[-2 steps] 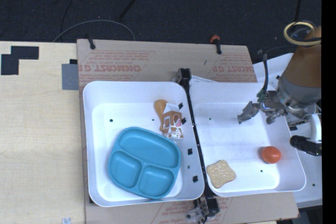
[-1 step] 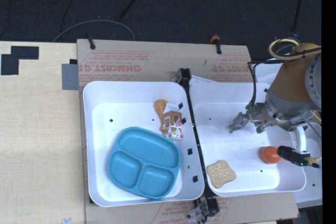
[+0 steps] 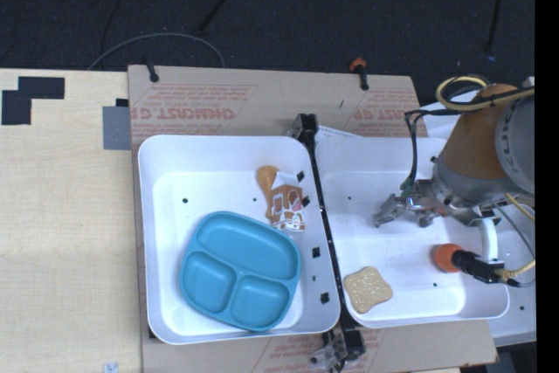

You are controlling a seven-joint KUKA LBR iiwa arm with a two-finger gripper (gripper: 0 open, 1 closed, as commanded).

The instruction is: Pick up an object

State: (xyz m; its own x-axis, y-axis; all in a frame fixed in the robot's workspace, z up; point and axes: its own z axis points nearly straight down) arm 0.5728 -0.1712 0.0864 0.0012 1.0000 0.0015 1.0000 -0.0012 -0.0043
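My gripper [image 3: 403, 219] hangs over the middle of the right bin [image 3: 376, 179], reaching in from the right. Its fingers [image 3: 383, 217] look spread open, and I see nothing between them. A slice of toast [image 3: 367, 289] lies near that bin's front edge, below and left of the gripper. A small orange-red round thing [image 3: 445, 257] rests on the bin floor to the gripper's lower right. Both lie apart from the fingers.
The left bin [image 3: 166, 205] holds a blue divided plate [image 3: 240, 271] at its front. Behind the plate, by the divider between the bins, lie a brown and white packet [image 3: 286, 207] and a tan piece [image 3: 266, 179]. Cardboard lies under both bins.
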